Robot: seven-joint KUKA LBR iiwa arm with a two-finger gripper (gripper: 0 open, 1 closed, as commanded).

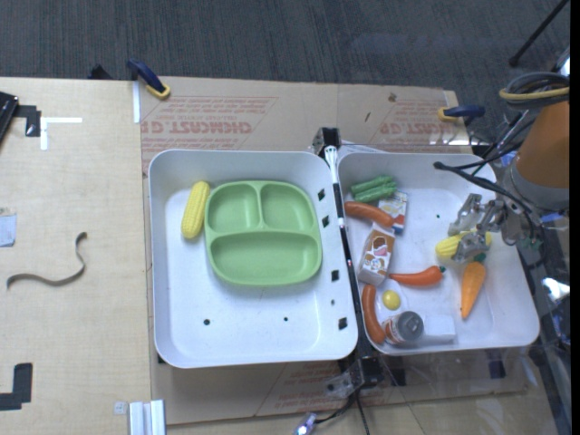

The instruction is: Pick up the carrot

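The arm (544, 148) came in at the right edge, cut off by the frame, so that little beyond its orange band and grey wrist showed. The gripper (474, 231) hung over the right part of the right bin (507, 333), its metal fingers pointing down and to the left. Cables and brackets crowded the wrist, and the fingertips merged with a small yellow corn piece (450, 247) just below them; whether they were closed on anything could not be told.

The carrot (470, 287) lay on the bin floor just under the gripper, its broad top towards the fingers and its point towards the near wall. It may have touched the fingertips at its top, though the view was too coarse to be sure.

To the left of the carrot lay a red pepper (418, 277), and beyond it a small printed carton (377, 254). A sausage (369, 213) and a green pod (374, 188) lay near the far left corner of that bin. At the near wall sat a can (407, 326), partly hiding what lay beneath it, with a yellow ball (391, 299) just beside it.

The left bin (245, 333) held a green tray (264, 233) of three sections, and a corn cob (194, 209) lay just beside the tray's left edge.
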